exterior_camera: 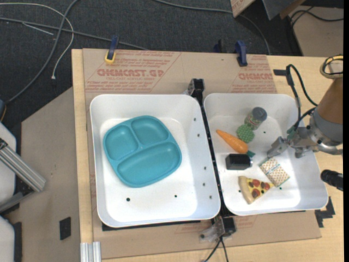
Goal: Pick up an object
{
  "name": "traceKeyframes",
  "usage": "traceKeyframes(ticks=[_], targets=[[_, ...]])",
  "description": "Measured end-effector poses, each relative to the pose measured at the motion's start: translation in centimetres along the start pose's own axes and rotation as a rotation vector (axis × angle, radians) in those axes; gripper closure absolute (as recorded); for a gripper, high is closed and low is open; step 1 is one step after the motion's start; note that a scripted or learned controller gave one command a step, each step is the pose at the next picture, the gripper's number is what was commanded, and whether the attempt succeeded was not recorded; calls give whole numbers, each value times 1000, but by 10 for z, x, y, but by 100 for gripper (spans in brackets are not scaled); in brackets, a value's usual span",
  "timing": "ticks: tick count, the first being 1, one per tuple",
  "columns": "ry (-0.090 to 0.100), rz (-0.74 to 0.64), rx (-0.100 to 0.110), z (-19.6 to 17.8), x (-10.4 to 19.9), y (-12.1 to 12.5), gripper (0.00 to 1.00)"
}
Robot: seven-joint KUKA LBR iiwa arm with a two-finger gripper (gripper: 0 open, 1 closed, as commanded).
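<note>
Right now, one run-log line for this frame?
gripper over right bin | nearest: patterned block | nothing seen held | plate in left bin

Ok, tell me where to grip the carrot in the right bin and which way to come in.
Grip the carrot across its thicker middle, coming straight down from above. It lies flat and slants from upper left to lower right, so close across that slant. Its lower end sits close to the black block, so probably stay toward the middle.

Bench (pixel 142 72) bears two white bins (pixel 103 146), side by side.
</note>
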State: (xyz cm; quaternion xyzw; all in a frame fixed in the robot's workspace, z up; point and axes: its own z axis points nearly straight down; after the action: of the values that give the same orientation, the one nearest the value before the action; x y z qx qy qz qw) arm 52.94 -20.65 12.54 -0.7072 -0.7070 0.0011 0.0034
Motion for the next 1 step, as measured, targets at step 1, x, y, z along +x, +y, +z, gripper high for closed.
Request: traceKeyframes(ticks=[1], targets=[[0,0,-1,43,1,-1,0]])
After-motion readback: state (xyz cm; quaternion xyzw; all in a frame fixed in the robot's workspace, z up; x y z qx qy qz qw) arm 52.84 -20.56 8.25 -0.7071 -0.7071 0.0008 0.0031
